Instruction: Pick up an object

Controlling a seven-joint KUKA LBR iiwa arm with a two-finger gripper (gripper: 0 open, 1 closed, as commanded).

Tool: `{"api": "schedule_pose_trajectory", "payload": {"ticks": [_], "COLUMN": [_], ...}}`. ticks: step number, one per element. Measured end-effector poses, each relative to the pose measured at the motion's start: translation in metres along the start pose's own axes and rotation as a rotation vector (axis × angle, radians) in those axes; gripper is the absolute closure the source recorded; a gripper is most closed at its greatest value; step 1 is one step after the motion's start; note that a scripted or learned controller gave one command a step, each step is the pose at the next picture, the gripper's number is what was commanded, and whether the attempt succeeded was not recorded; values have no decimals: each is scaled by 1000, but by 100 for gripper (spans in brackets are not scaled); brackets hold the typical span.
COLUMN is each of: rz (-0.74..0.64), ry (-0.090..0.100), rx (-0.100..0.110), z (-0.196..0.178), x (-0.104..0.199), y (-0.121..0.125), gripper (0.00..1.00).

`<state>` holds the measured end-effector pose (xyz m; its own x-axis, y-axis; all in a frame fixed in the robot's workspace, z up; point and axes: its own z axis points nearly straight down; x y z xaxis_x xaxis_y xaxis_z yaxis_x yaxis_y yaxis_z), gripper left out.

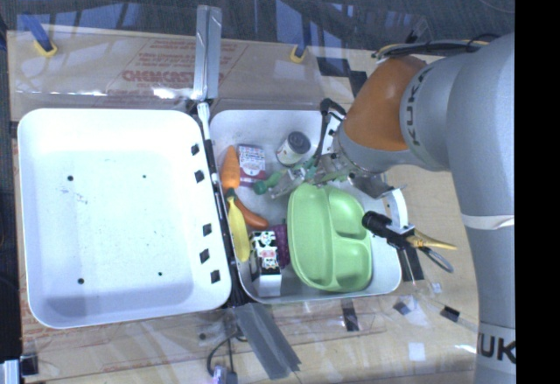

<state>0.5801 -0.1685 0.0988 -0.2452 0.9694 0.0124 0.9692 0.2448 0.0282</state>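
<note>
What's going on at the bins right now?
The KUKA arm reaches into the right bin. Its tool sits low among the clutter, at the far edge of the green divided plate and beside a small white bottle. A banana lies along the bin's left wall. Nothing looks lifted, and I can't tell whether the tool grips anything.

Bright, even light; slightly soft focus

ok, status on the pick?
Gripper down in right bin, at green tray's far edge. Grasp unclear, no object seen held. Jar and packet crowd close.
</note>
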Motion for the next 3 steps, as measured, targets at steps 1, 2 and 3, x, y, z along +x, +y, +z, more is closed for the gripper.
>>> {"api": "schedule_pose_trajectory", "payload": {"ticks": [1,2,3], "rz": [47,40,170], "ry": [-13,-12,-15], "rx": [28,29,28], "z": [2,-9,-101], "x": [-12,-11,14], "y": [77,78,86], "gripper": [0,100,100]}}
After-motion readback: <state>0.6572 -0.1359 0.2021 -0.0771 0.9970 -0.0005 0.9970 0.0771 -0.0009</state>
